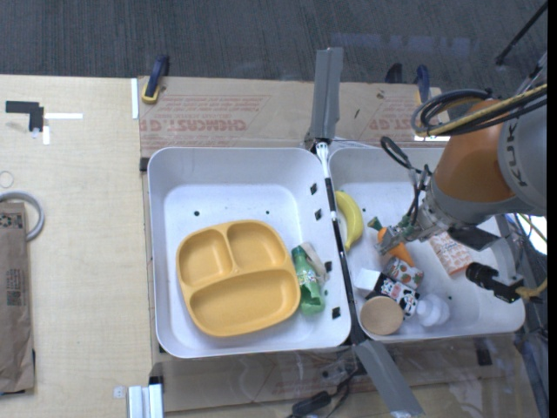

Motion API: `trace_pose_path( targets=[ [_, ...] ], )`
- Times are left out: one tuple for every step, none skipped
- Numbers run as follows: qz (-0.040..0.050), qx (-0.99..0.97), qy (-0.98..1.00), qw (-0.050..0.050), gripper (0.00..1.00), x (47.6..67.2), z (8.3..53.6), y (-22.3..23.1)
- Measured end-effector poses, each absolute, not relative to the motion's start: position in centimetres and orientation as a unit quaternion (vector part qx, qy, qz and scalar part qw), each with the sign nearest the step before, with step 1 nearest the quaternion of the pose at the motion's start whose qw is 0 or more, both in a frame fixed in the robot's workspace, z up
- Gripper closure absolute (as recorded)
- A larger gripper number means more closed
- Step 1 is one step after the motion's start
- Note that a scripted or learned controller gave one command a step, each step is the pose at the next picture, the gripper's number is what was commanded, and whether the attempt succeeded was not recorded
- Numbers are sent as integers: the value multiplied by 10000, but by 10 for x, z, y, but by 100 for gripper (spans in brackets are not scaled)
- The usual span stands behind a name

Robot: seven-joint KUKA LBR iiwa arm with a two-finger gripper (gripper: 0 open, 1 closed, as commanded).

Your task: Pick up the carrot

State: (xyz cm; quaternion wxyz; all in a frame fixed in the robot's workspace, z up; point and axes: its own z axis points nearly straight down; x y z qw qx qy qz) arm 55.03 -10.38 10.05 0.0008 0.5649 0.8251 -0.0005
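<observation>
The pale wooden desk [78,233] carries two shallow white bins side by side, the left bin [165,259] and the right bin [487,320], on a sheet of printed brown cardboard [231,116], with a brown paper bag [15,294] lying at its left edge.

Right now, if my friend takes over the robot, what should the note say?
Gripper: down in the right white bin, right over the small orange carrot; whether it grips is unclear.
Carrot: lying in the right bin, between the yellow banana and the paper cup, not lifted.
Done: arm has reached the carrot.
Left: grip it and lift it out.
</observation>
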Motion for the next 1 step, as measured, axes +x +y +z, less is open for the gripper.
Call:
trace_pose_path(
  targets=[
    [-9, 5902, 8073, -2, 100, 540, 191, -31]
  ],
)
